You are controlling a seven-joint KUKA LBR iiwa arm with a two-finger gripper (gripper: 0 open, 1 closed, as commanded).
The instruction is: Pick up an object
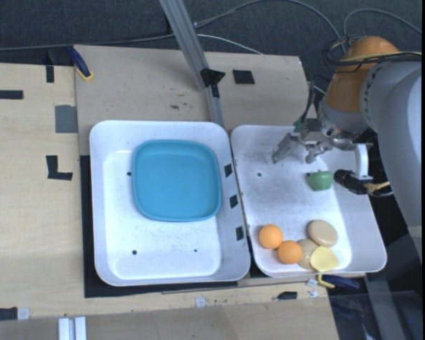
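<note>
The right bin (276, 197) holds a small green object (319, 180) near its right side. At the bin's near end lie two orange balls (270, 236) (290, 252), a tan oval piece (321, 232) and a yellow piece (324, 259). My gripper (297, 152) hangs over the far part of the right bin, up and to the left of the green object. Its fingers (282, 149) are spread apart and nothing sits between them.
The left bin (113, 190) carries a blue square plate (176, 180). A grey metal pole (191, 48) slants across the bench behind the bins. Black cables run over the dark floor at the back, and the arm's grey body fills the right side.
</note>
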